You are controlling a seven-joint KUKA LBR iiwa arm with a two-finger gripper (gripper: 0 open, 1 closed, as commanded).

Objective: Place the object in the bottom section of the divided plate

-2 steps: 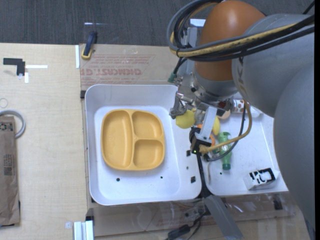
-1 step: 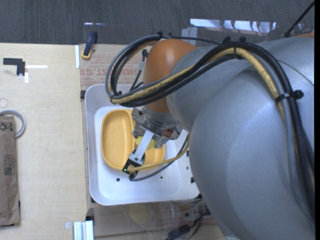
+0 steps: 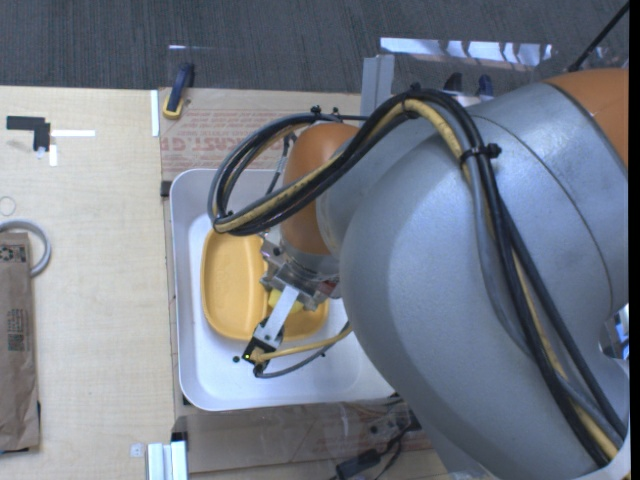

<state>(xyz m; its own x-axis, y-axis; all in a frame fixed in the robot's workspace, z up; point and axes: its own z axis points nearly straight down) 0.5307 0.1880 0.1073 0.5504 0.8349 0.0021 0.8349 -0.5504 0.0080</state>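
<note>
Camera view: glossy yellow plate (image 3: 228,280) in white bin (image 3: 190,368), under arm (image 3: 480,268)

The divided plate (image 3: 232,278) is yellow, with rounded corners and a raised rim. It lies flat in the white bin (image 3: 200,373), near its left wall. Its right side is hidden, so its sections cannot be made out.

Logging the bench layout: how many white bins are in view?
1: a white bin left of centre, holding the yellow plate. The arm covers the right side, so another bin may be hidden.
</note>
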